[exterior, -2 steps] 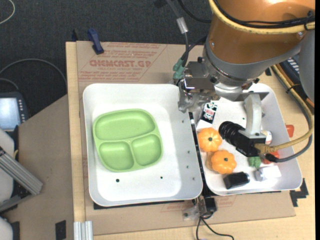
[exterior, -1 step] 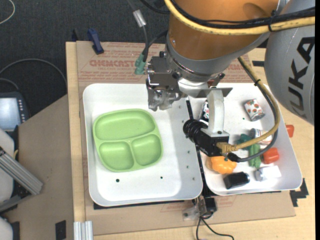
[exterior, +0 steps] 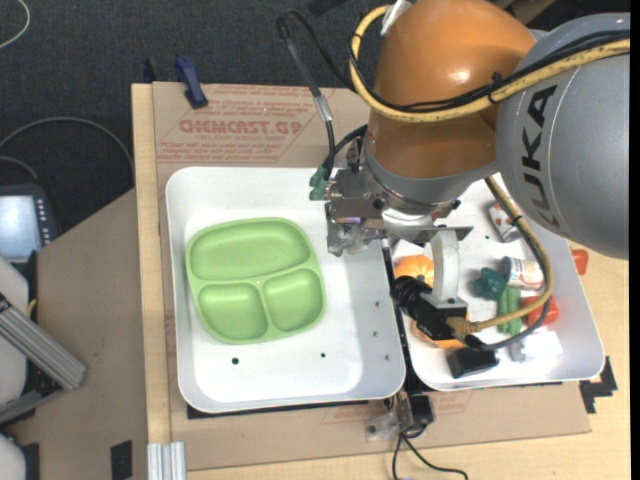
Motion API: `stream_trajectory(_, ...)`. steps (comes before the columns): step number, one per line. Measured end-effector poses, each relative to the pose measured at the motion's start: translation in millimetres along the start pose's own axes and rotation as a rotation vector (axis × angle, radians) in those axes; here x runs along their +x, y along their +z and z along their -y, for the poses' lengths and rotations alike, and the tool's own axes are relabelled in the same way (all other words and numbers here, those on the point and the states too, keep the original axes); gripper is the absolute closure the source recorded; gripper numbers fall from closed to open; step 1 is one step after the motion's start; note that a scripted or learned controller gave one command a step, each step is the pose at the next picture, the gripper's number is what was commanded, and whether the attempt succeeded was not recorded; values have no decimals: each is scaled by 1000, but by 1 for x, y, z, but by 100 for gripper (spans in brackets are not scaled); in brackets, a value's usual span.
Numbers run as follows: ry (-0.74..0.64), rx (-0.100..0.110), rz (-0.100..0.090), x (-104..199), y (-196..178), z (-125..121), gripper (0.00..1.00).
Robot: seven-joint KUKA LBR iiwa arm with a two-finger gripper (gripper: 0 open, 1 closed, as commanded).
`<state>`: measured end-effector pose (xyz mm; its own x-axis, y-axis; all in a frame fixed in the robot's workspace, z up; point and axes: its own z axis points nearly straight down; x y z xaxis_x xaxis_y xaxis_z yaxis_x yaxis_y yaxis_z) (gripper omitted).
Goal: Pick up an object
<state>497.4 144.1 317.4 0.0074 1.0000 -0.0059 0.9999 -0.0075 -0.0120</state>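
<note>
This is a robotics lab or test cell rather than a home or kitchen. A large grey and orange industrial arm (exterior: 470,98), marked KUKA, hangs over a bench with two shallow white plastic bins (exterior: 200,368) set side by side on a brown protective board (exterior: 240,118) printed "CHEMCAST GP" (factory sheeting, by the lettering). Loose black cables (exterior: 60,138) trail over the dark carpeted floor (exterior: 100,18), a slotted aluminium framing bar (exterior: 40,343) stands at the left, and a blue clamp (exterior: 190,83) grips the board's edge.
</note>
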Motion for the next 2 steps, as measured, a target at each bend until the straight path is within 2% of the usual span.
stream_trajectory(1, -4, -6, -5, -16, 21, 2, 100)
stream_trajectory(2, -8, -13, -6, -10, 18, -5, 100)
